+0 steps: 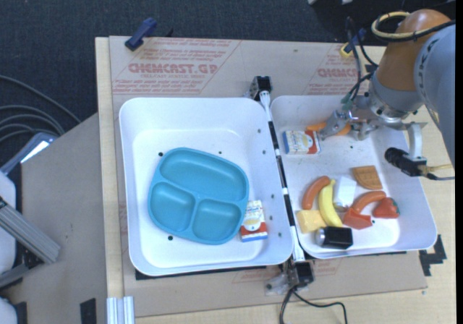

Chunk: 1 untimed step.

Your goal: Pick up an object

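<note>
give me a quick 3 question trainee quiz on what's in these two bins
1. True or false: the blue plate lies in the left bin.
2. Which lies right beside the banana in the right bin? A) the sausage B) the blue clip C) the small carton
3. Fill in: the gripper hangs over the far part of the ____ bin, near the milk carton.

Key: 1 true; 2 A; 3 right
</note>
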Tool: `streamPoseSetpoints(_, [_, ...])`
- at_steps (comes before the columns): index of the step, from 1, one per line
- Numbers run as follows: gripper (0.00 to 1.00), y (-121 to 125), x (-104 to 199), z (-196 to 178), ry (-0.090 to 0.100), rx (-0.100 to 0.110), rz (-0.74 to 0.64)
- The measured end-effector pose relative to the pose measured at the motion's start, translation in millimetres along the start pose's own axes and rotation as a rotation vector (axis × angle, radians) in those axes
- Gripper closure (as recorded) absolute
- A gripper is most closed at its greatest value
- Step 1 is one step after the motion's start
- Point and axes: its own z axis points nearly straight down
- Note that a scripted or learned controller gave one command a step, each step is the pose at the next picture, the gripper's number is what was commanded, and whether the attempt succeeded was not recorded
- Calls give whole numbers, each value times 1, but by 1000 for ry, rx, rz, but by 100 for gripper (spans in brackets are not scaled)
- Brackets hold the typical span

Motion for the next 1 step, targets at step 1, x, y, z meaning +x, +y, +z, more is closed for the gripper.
streamPoseSetpoints(1, [0,10,-7,3,4,14,2])
